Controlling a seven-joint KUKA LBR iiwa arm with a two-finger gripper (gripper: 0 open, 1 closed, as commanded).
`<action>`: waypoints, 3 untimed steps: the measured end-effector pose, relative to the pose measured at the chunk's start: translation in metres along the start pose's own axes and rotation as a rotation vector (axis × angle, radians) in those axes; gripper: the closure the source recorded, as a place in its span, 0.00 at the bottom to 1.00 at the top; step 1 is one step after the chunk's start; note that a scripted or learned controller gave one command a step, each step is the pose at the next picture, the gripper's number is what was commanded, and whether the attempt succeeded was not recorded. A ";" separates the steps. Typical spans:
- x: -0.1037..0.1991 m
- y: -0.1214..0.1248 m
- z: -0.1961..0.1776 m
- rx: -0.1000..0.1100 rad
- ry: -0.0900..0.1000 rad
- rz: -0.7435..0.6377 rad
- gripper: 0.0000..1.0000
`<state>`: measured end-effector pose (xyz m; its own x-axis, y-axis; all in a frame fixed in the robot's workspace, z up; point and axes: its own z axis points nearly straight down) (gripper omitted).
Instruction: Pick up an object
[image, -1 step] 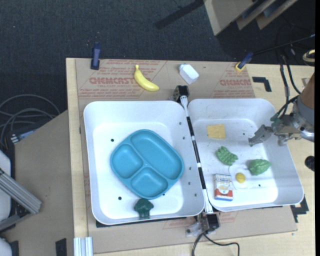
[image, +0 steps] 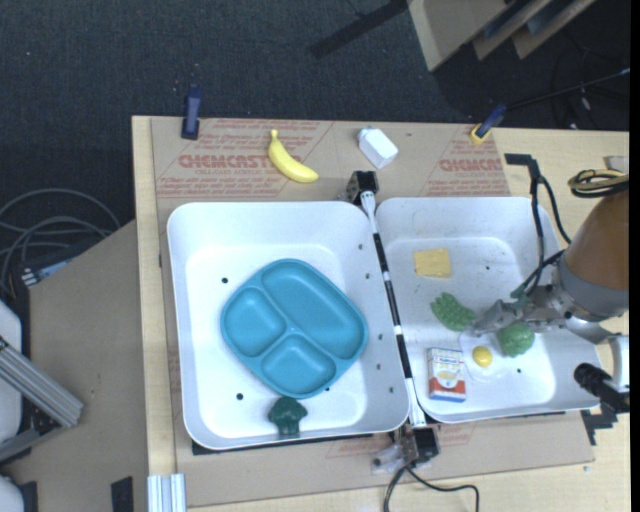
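Note:
My gripper (image: 508, 320) reaches in from the right and hangs low over the right bin (image: 500, 215). A round green object (image: 517, 341) lies right beneath it, partly covered by the gripper, and I cannot tell whether they touch. A leafy green piece (image: 452, 311) lies just to the gripper's left. A small yellow ball (image: 482, 356) and a small printed box (image: 447, 374) sit toward the front. A flat yellow square (image: 432, 263) rests farther back.
The left bin (image: 190, 240) holds a blue divided plate (image: 292, 325) and a dark green broccoli piece (image: 287, 414) at its front. On the bench behind the bins lie a banana (image: 290, 160) and a white block (image: 378, 147). A black cable (image: 540, 215) runs along the right bin's far side.

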<state>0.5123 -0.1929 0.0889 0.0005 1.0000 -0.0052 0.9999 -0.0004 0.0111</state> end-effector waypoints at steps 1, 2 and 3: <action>-0.002 0.002 -0.011 -0.008 -0.008 0.001 1.00; -0.002 0.002 -0.011 -0.007 -0.007 0.001 0.00; 0.005 -0.033 0.003 0.010 0.006 0.000 0.00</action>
<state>0.4794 -0.1877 0.0855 0.0003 1.0000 0.0004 1.0000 -0.0003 0.0007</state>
